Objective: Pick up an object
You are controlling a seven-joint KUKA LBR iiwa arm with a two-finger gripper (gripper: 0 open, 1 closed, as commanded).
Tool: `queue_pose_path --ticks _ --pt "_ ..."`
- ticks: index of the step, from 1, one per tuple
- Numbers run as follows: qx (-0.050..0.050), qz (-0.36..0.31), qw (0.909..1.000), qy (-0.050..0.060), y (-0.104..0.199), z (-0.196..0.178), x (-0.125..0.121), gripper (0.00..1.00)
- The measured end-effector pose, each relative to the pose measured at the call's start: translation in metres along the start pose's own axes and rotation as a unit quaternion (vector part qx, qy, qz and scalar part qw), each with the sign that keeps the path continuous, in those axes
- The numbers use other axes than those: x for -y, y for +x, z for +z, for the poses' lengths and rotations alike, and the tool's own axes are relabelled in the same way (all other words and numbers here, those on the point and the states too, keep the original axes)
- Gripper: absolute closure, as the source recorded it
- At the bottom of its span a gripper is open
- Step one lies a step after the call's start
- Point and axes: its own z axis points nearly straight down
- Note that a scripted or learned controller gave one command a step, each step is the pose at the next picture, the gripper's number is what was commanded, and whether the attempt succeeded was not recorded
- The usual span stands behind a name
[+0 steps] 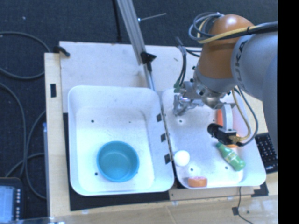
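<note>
While the jaws, spread not discernible, are hovering over bare bin (194,135) floor well beyond the white ball (181,157), they're likely needing centring over it before descending.

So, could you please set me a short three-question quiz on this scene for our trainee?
1. Multiple choice: the blue bowl lies A) in the view's left bin, B) on the bare bench, C) on the floor.
2. True or false: the gripper is over the view's right bin, which holds the white ball.
3. Fill in: the bottle lying in that same bin is ____ in colour.
Key: 1 A; 2 true; 3 green.
</note>
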Motion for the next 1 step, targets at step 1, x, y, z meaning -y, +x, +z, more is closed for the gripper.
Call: queue_pose_path --ticks 1 --pt "0.0 0.0 1.0 0.001 0.0548 -0.0003 -0.0181 1.0"
